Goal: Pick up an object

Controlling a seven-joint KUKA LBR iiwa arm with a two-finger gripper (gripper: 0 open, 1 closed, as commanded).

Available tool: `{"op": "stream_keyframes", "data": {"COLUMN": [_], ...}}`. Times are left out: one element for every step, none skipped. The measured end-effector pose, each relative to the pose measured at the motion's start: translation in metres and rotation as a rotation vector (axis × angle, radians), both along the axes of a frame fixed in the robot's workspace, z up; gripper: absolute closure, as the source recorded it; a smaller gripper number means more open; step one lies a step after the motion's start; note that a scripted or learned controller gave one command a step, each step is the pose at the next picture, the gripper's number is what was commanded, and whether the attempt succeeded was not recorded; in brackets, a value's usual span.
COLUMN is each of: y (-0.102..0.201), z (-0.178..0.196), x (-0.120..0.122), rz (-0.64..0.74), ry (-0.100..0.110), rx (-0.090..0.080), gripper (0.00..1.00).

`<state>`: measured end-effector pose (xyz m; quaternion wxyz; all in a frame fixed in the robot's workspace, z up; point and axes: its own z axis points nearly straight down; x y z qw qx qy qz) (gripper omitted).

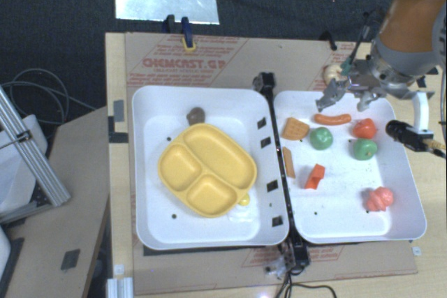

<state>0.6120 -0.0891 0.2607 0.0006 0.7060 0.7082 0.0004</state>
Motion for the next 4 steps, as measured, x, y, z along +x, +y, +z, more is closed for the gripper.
{"op": "stream_keyframes", "data": {"y": [-0.069,-0.069,-0.069,0.023], "z": [-0.083,-0.183,-0.164,-0.07], "x": [0.009,0.043,0.046,0.014], "rz": [-0.007,-0.001,0.001,0.009], "ry": [0.006,0.011,-0.003,-0.007], "rx": [0.0,0.0,-0.001,0.004], "gripper": [0.0,0.0,1.0,1.0]}}
